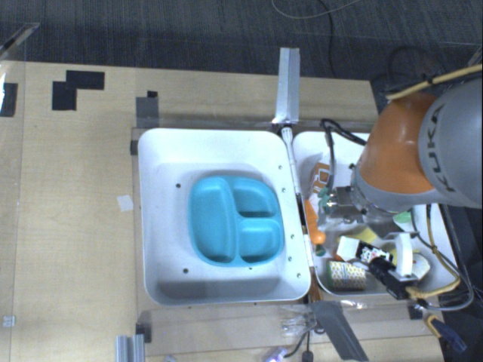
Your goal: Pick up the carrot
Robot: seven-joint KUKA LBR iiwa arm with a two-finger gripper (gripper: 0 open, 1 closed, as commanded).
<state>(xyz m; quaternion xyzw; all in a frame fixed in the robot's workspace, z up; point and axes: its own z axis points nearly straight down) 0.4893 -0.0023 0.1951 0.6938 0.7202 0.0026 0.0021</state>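
The carrot [312, 223] lies in the right bin [343, 145], hard against that bin's left wall, just beside the divide from the left bin [162, 172]. It is a thin orange stick whose long axis runs roughly up and down the picture, along the wall, with its lower tip the brightest part. The arm [411, 153] reaches in from the right and hangs over the middle of the right bin; its gripper [332, 202] sits at the arm's left end, low among the clutter, and the carrot lies just to the gripper's left and slightly below it in the picture, very near. Whether the gripper is open, closed or gripping anything I cannot tell, since the wrist hides it from above. Judging from this, the pick turns on a short sideways shift toward the wall, with the grasp set across the carrot's width; the wall leaves little room on the far side. A blue divided tray [235, 219] rests in the left bin, well apart from the work.
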